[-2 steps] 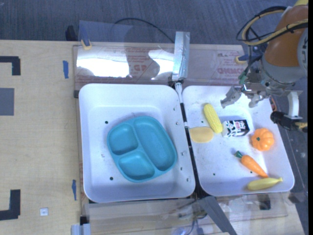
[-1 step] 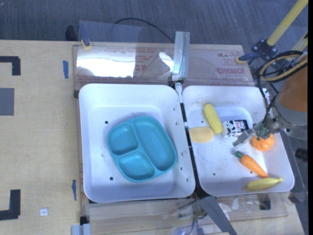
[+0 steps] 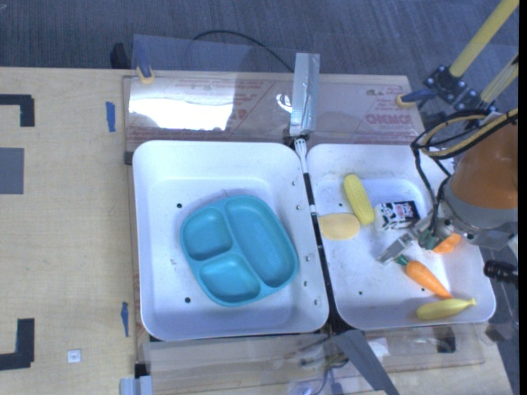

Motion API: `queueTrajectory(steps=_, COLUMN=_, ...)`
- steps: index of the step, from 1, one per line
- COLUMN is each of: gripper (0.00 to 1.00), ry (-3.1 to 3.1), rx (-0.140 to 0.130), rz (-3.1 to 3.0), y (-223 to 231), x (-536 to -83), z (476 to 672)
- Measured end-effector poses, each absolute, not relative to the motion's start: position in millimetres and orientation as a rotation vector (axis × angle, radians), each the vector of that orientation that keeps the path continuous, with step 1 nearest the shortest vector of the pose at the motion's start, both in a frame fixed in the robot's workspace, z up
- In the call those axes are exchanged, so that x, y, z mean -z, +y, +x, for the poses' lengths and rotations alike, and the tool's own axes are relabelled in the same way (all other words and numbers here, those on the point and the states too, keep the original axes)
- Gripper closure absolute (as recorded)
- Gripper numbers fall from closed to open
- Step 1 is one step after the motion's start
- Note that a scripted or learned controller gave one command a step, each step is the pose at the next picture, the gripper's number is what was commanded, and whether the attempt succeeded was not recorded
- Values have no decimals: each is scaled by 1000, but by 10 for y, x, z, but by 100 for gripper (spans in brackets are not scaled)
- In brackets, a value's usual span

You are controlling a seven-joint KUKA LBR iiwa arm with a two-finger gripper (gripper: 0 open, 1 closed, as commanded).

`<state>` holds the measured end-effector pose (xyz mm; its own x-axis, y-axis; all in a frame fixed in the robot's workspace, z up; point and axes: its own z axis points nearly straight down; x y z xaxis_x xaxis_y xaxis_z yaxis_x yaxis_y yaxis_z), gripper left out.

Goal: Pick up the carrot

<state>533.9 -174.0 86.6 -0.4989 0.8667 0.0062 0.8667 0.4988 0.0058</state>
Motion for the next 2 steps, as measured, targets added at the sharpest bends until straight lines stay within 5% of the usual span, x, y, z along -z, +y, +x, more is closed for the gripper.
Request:
queueTrajectory(steps=1, gripper=0, ry=-2643, rx=5, rz=-1709, y=-1586, x=-868, z=4817)
queueTrajectory(steps=2, gripper=0, ry=-2480, rx=22, rz=-1909, y=-2103, x=-875, z=5037)
